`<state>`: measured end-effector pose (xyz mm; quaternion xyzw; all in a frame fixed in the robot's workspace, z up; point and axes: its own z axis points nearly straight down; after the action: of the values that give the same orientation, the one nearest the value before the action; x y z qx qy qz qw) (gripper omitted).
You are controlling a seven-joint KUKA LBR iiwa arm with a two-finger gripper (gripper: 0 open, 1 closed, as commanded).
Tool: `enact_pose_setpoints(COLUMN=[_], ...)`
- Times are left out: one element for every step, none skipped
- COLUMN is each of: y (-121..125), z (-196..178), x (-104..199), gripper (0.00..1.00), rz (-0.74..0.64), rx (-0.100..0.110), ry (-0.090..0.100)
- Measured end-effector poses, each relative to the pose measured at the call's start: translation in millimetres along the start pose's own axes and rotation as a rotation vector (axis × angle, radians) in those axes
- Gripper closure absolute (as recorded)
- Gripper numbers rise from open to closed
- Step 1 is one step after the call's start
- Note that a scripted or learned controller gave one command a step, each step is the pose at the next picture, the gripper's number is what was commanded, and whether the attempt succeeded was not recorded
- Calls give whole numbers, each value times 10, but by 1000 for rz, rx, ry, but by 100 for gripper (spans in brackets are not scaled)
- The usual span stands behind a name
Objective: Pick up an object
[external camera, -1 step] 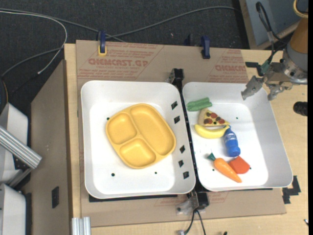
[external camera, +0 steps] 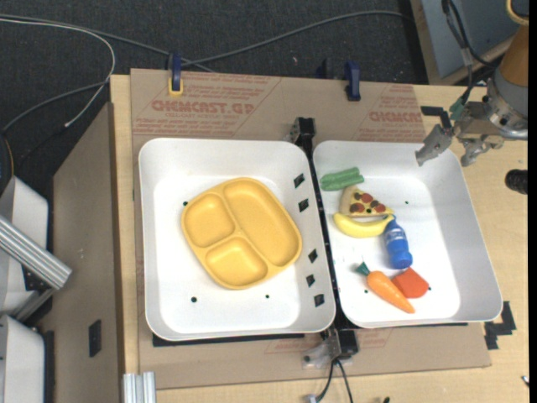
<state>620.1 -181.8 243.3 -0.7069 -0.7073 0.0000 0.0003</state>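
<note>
Nothing picked yet: gripper (external camera: 447,148) hung spread and bare over right bin (external camera: 470,250); carrot (external camera: 388,288), banana (external camera: 362,225) untouched.

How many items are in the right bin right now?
6, clustered along its left side: green piece at top, pizza slice, banana, blue bottle, carrot, red-orange piece nearest. Smaller items beneath could be hidden.

This was a robotics lab. A cardboard sheet (external camera: 277,99) was clamped to the bench by blue clamps (external camera: 175,74), two white bins (external camera: 159,225) sat on that sheet, loose cables (external camera: 84,32) ran over dark carpet (external camera: 252,15) behind it, and aluminium framing (external camera: 29,254) stood left of it.
</note>
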Motion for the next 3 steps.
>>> enact_pose_setpoints(y=[-5, -1, -48], z=[406, 841, 1375], x=[10, 87, 171], gripper=[0, 0, 0], rz=[0, -1, 0], rx=[3, 2, 0], ry=[1, 1, 2])
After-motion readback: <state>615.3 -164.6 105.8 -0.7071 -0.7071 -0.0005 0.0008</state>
